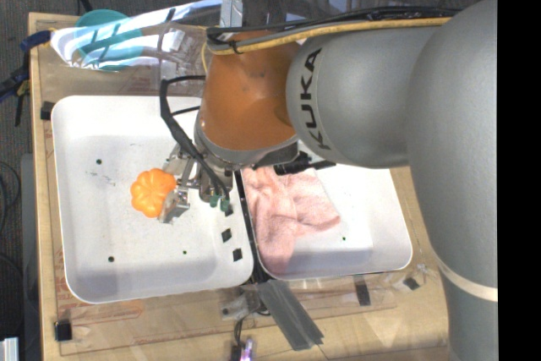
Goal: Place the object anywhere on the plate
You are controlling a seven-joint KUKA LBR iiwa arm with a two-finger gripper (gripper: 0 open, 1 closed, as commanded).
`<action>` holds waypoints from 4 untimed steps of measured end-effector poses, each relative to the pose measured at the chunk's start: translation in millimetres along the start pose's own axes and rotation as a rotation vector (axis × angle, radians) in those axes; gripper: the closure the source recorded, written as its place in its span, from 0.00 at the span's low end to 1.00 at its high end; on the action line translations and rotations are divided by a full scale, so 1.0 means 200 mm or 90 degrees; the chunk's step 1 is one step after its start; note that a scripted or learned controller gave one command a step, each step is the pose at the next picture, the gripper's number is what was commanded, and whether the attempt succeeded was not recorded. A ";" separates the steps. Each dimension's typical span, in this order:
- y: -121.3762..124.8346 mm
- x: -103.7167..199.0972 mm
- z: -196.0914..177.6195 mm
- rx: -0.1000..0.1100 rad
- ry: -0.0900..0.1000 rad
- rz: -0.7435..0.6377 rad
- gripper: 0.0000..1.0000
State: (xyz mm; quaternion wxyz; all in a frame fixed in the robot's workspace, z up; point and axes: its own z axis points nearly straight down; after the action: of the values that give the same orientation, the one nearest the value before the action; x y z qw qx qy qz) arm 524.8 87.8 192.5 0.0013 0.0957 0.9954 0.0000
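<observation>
A small orange pumpkin-shaped object lies on the floor of the left white bin, a little left of its centre. My gripper hangs low just to the right of it, under the orange wrist band. It is open, with one finger by the object's lower right side and the other by its upper right side. The object rests on the bin floor and is not lifted. The big grey arm covers the space between the bins and much of the right bin.
A crumpled pink cloth lies in the right white bin. A teal dish in clear plastic wrap sits behind the left bin. The left bin's floor around the object is bare white.
</observation>
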 end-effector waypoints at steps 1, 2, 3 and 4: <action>-0.31 -0.43 0.01 0.001 0.002 0.032 1.00; -0.07 -0.14 0.01 0.001 0.003 0.084 1.00; 0.46 0.21 -0.25 0.000 0.000 0.078 1.00; 0.28 -0.04 -0.16 0.001 0.001 0.136 1.00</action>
State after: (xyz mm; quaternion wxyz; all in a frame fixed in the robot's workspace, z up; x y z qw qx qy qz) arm 543.3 141.3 224.1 0.0002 0.2016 0.9795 -0.0008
